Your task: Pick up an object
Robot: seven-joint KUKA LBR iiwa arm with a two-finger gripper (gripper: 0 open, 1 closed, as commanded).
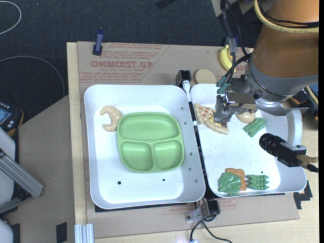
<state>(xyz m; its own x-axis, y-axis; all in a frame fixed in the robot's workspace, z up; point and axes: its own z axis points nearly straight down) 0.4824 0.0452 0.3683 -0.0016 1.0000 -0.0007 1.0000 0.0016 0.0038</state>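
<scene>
Nearest us, at the front of the right bin (283,186), lies a green leafy toy with an orange patch (234,180), touching a ribbed green piece (257,181) just to its right — both look like moulded plastic food. The bin itself is smooth, white and shallow, with rounded corners. A black cylinder (276,147) on the arm's side overhangs it.

In the left bin (96,151) we see a matte green plate (150,140), rounded-square, pressed into three compartments: one wide behind, two smaller in front. Just beside its far left corner sits a pale tan croissant (110,117), curled like a hook.

Farther back in the right bin the claw (221,118) points down over a flat tan wedge (212,120) speckled with darker spots, rather like a pizza slice. The claw's tip is at that wedge, but its fingers merge into dark metal and we cannot tell whether they are spread or pressed together, nor whether anything sits between them. A small green block (253,127) lies to its right, and a beige lump (246,117) is half hidden by the wrist.

Beyond the bins, on the brown cardboard-covered counter (126,59), sit a round tan disc (205,76) and a yellow thing (226,58) — partly covered by the arm.
</scene>
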